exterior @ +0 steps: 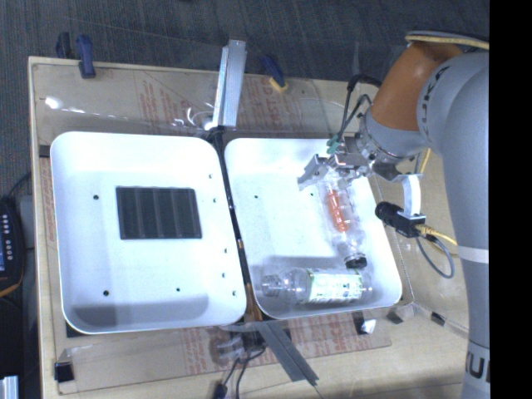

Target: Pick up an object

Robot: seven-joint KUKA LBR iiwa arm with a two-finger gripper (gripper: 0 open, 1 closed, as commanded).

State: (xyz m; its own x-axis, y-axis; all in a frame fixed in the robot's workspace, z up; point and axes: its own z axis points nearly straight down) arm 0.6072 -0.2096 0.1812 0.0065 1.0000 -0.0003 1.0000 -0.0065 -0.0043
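Note:
My gripper [327, 175] hangs open over the back right part of the right bin [266, 223]. Just below it, a clear bottle with orange contents [338, 212] lies lengthwise along the bin's right side, its black cap [356, 262] pointing to the front. The bottle's upper end lies right by the fingertips, and I cannot tell whether they touch it. A second clear bottle with a green and white label [320, 287] lies crosswise along the bin's front wall. A dark grey ridged rectangular block [158, 213] lies flat in the left bin [83, 281].
A metal bar [229, 86] stands up behind the seam between the bins. Blue clamps [83, 55] grip the bench's back edge. A black cable plug [397, 218] and wires hang beside the right bin's right wall.

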